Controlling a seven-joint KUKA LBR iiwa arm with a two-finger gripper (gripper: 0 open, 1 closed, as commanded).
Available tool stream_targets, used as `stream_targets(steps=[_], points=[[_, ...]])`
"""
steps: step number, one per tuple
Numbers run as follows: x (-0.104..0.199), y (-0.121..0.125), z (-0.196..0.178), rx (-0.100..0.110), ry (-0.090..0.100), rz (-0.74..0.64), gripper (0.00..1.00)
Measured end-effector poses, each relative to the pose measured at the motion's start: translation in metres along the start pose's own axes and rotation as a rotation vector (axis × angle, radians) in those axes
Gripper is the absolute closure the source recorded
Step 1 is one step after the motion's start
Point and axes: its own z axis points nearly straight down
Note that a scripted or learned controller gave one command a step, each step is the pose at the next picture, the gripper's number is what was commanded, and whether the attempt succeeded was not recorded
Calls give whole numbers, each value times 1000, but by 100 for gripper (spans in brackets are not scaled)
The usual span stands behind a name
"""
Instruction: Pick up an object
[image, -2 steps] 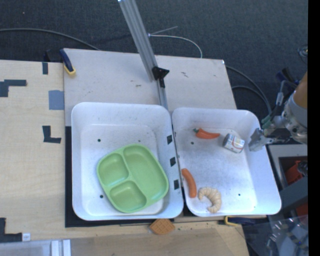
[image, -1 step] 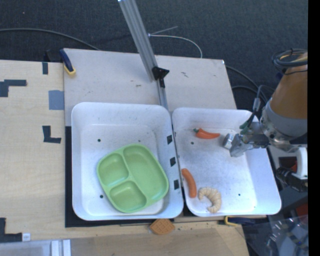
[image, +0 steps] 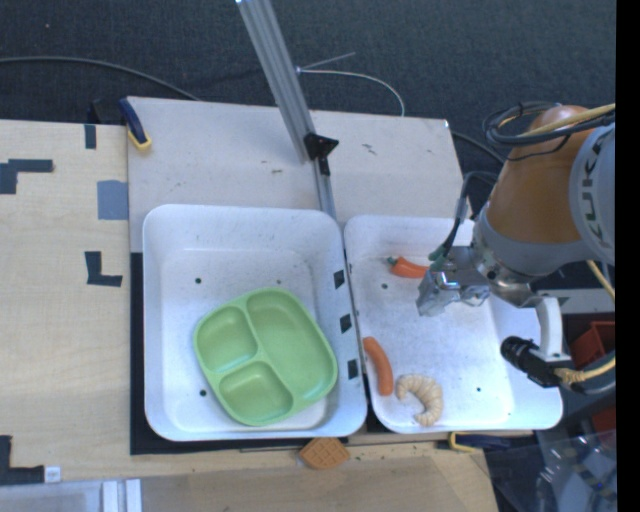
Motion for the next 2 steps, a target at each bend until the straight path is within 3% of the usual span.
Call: stream_targets(steps=[2], points=[[111,-9,18,2,-1,0,100]])
